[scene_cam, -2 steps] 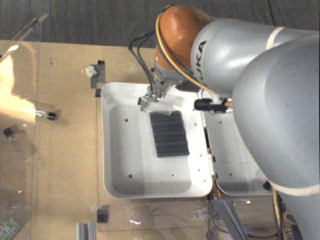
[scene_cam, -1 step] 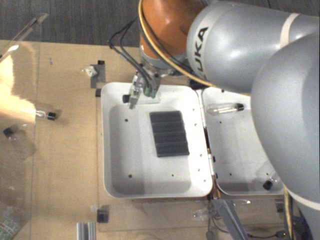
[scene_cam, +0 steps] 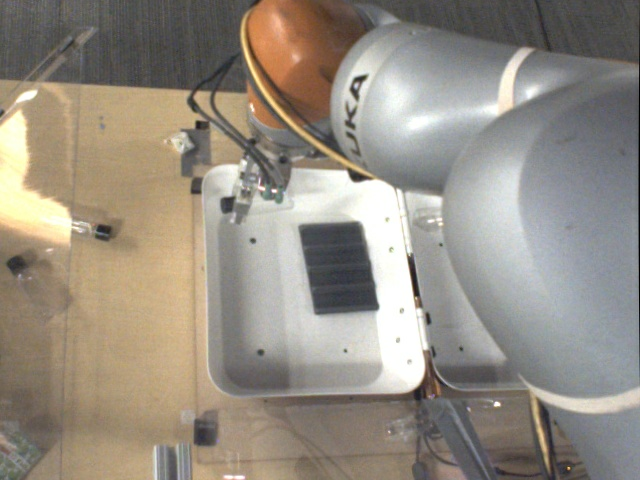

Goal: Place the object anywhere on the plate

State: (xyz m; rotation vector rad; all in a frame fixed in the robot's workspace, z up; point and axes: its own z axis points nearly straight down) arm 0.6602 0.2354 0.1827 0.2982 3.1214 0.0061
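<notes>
on the far left of the table (scene_cam: 110,368) a glare patch washes over the tan surface, and near it lie a small clear piece with a black cap (scene_cam: 92,230) and a dark knob (scene_cam: 15,264) on a transparent sheet. lower down, near the front edge, sit a small black cube (scene_cam: 205,429) and a ribbed metal piece (scene_cam: 172,461). a grey bracket (scene_cam: 195,150) stands just beyond the far left corner of the left bin (scene_cam: 225,358).

the left bin is shallow and white, with a few small dark dots on its floor. in its middle lies a dark, ribbed rectangular slab (scene_cam: 338,267), flat on the floor, set slightly askew; whether this is the plate or the object cannot be told from here.

the pincer (scene_cam: 252,190) hangs over the far left corner of that bin, slim and pale with a bit of green at its tip; it is too small and blurred to tell whether its fingers are apart or together, and nothing can be seen between them. the slab lies to the right of it and nearer the front, apart from it, not touching.

black cables (scene_cam: 215,93) loop from the orange band (scene_cam: 300,43) down to the wrist. the grey arm (scene_cam: 500,168) bears the letters "uka" on its side, the rest of the word hidden. the right bin (scene_cam: 455,338) is mostly covered by the arm
</notes>
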